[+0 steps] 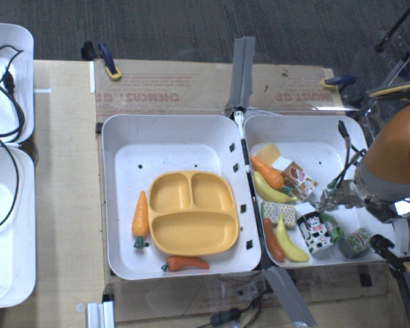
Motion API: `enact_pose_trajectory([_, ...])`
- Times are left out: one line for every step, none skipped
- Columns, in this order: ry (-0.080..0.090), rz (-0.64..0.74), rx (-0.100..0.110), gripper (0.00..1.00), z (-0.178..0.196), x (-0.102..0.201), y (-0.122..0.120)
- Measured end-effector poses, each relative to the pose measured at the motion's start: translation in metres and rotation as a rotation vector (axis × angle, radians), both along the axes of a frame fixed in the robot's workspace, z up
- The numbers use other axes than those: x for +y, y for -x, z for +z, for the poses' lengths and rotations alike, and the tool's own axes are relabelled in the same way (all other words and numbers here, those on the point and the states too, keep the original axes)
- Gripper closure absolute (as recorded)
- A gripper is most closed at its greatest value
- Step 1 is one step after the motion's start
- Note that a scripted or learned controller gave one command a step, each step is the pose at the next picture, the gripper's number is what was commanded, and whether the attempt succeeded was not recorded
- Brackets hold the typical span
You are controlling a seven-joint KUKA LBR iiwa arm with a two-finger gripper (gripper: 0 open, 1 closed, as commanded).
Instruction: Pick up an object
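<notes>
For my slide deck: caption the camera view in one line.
KUKA arm's gripper hovers over toy food crowding the right bin; left bin holds a yellow divided plate.

Gripper above right bin

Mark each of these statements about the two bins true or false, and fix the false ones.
1. The yellow divided plate lies in the left bin. True.
2. Two carrots lie on the plate. False: one carrot lies left of it, another below it, both off the plate.
3. The right bin holds bananas. True.
4. The claw hangs over the left bin. False: it is over the right bin.
</notes>
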State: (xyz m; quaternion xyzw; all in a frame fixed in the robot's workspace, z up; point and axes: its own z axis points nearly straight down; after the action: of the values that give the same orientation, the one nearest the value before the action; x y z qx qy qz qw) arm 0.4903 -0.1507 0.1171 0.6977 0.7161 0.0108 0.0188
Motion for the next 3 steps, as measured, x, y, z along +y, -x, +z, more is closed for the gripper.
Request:
enact_pose_trajectory([0.001, -0.001, 0.000, 0.00, 0.000, -0.001, 0.000])
enact_pose_trajectory([0.033, 0.022, -0.004, 0.00, -0.010, 0.024, 0.004])
enact_pose_trajectory([0.014, 0.021, 0.009, 0.00, -0.011, 0.016, -0.001])
